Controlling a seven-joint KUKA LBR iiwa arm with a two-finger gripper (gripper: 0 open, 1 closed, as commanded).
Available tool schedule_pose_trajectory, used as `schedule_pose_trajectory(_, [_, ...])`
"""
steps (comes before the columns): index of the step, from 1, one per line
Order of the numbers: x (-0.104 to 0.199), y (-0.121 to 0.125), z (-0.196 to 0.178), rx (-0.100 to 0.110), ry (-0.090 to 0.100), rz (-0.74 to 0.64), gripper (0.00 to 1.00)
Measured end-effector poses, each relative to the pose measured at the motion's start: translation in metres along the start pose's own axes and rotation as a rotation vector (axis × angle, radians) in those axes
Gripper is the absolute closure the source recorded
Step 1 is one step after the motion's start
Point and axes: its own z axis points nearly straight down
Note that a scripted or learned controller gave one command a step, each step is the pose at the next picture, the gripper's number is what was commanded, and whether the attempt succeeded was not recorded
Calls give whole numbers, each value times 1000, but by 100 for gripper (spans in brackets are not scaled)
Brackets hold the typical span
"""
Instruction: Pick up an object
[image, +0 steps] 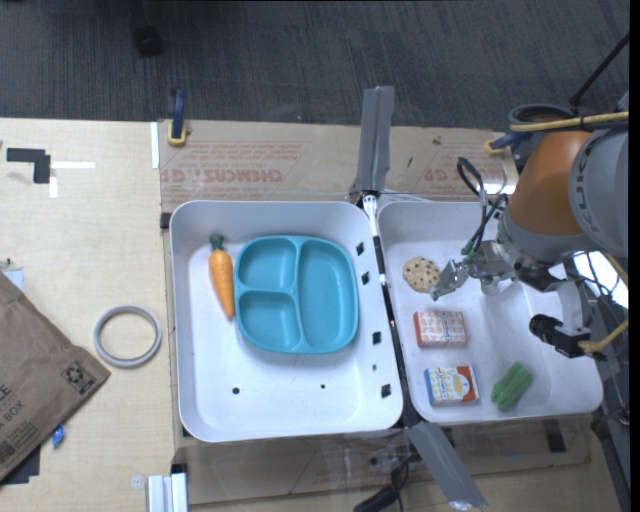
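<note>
The arm (590, 190) reaches in from the right and the tool (447, 280) hangs low in the right bin (560, 400), just beside the cookie (420, 272). I cannot tell how its tip is set from here; the metal there blurs together.

Nothing is lifted yet. The cookie lies flat at the far left of that bin, close to the wall between the bins. Nearer to us lie a pink packet (441, 327), then a small carton (450, 385), with a green vegetable (512, 384) to its right.

My worry is the cookie. It is thin and flat, so the tool could skate over it or shove it against the wall rather than grip it. If it comes down off-centre it might nip only the edge and drop it on the lift.

Over in the left bin (200, 400) the blue divided plate (298, 295) and the carrot (221, 277) sit well apart from all this.
</note>
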Motion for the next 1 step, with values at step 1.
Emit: schedule_pose_trajectory(1, [0, 0, 0, 0, 0, 0, 0])
